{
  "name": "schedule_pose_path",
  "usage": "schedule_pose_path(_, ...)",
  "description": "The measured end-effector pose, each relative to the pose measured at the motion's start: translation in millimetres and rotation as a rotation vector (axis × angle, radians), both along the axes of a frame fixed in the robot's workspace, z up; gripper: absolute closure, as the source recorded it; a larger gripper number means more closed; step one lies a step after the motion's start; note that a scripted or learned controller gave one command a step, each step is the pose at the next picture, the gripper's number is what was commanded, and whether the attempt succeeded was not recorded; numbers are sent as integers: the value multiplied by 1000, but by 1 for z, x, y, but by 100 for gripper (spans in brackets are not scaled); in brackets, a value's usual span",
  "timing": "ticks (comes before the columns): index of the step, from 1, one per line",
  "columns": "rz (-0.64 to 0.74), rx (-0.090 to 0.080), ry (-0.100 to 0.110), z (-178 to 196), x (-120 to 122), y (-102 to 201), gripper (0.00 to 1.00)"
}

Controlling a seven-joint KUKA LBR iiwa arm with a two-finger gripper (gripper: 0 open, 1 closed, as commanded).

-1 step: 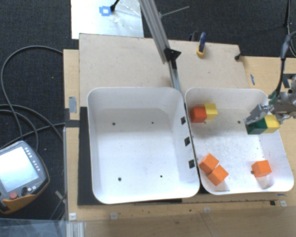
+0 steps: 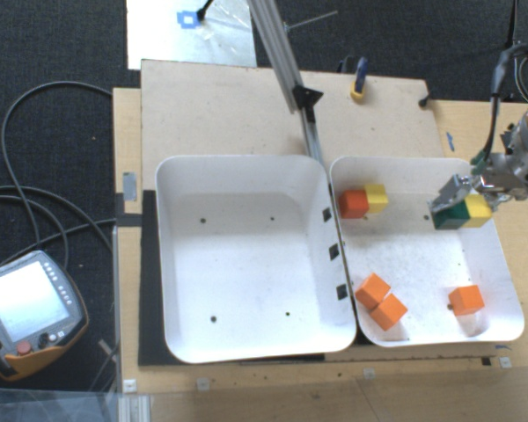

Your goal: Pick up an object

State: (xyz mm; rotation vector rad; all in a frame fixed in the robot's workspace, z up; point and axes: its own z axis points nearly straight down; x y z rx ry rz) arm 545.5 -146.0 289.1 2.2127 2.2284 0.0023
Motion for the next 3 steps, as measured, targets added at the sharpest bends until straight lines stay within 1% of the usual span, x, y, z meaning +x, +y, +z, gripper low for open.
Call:
schedule_pose_path(1, -1, 0, 6, -108, 61, -7, 0)
schedule_pose_path(2, -5, -3, -8, -158, 98, 7, 0)
schedule_pose_path(3, -1, -3, -9, -147, 99, 7, 100)
